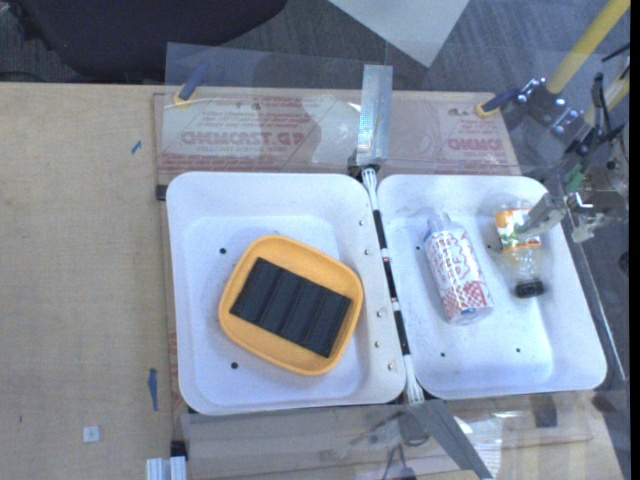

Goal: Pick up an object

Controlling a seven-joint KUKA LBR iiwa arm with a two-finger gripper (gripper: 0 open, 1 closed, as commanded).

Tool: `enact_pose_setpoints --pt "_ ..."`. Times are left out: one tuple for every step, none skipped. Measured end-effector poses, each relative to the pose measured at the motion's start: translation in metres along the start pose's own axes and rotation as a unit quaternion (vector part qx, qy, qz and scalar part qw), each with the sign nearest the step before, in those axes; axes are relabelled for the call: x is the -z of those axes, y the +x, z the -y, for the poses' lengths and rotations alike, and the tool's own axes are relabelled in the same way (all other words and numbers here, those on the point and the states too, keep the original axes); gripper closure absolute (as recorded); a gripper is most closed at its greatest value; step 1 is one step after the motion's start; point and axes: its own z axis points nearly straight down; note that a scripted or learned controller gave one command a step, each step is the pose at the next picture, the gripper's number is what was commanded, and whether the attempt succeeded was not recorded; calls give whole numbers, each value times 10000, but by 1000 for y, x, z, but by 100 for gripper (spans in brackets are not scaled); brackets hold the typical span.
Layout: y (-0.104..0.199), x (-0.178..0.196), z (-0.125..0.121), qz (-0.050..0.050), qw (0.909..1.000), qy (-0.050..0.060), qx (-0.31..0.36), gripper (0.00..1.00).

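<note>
The right bin [520, 363] holds a red-and-white patterned can [458, 274], lying on its side left of the bin's middle. A small clear bottle [517, 238] with an orange and green label lies near the bin's right wall, its black cap [529, 288] pointing toward the front. In the left bin [200, 368] sits a yellow square dish [290, 303] with a black ribbed pad [293, 306] inside it.
A grey metal bar [547, 213] with cables and clamps [585, 203] juts over the right bin's right rim, close to the small bottle. A metal divider post [375, 113] stands behind the two bins. Tan bench surface [70, 268] stretches to the left.
</note>
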Motion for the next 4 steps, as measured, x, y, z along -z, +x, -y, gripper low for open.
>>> enact_pose_setpoints --pt "-49 -155 -56 0 9929 -5 1187 0" --pt "-44 -186 -78 -11 9905 -49 1376 0" --pt "-44 -174 -80 -6 9904 -75 1377 100" --pt "-2 -84 -104 8 9942 -14 1077 100"
